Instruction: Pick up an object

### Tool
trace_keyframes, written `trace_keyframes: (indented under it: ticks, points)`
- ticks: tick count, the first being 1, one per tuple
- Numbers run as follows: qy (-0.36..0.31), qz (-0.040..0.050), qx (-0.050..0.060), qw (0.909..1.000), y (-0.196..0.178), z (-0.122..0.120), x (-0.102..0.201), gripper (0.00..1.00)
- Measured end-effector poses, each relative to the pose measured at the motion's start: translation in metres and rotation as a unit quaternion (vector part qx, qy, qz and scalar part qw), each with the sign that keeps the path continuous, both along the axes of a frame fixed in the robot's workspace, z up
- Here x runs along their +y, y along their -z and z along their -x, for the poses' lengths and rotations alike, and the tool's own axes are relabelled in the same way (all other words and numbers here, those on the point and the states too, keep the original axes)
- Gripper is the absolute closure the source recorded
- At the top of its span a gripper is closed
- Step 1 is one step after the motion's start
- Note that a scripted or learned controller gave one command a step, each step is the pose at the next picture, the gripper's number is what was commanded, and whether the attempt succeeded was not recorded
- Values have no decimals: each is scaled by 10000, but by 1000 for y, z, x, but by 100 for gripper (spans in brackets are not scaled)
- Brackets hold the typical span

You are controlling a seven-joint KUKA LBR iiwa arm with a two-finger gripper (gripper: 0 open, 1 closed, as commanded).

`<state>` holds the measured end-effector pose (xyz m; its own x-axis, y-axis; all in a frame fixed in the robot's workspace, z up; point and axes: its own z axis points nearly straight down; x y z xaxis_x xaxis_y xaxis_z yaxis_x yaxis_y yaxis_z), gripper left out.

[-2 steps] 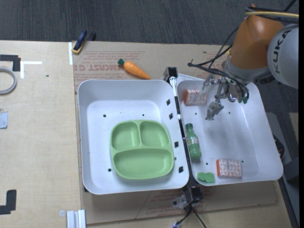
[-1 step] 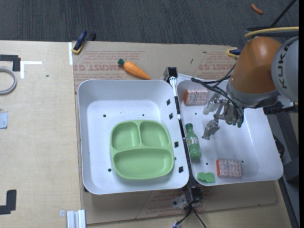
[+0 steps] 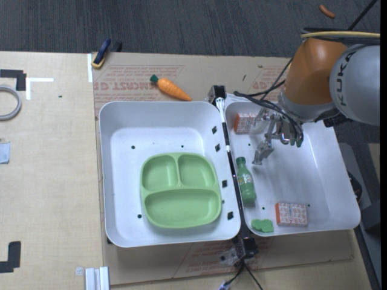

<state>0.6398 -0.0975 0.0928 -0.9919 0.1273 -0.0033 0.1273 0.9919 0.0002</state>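
Note:
My gripper (image 3: pixel 273 147) hangs over the upper middle of the right bin (image 3: pixel 329 180), open, with nothing between its fingers. A small orange-and-white box (image 3: pixel 245 123) lies just left of it, near the bin's back left corner. A green bottle (image 3: pixel 245 181) lies along the bin's left wall, below and left of the gripper. A small green piece (image 3: pixel 262 225) and a red patterned box (image 3: pixel 292 213) rest near the front wall.
The left bin (image 3: pixel 121 162) holds a green divided plate (image 3: pixel 180 190). A toy carrot (image 3: pixel 171 87) lies on the cardboard behind the bins. The grey arm with its orange band (image 3: pixel 314 71) reaches in from the upper right, over the right bin's back edge.

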Motion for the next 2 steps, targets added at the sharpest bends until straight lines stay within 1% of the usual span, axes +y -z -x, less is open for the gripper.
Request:
trace_keyframes:
  ticks: [1,2]
  points:
    - [403,-13,74,9992,2,-7,-38,0]
    - [1332,-4,2,9911,-28,-5,3,0]
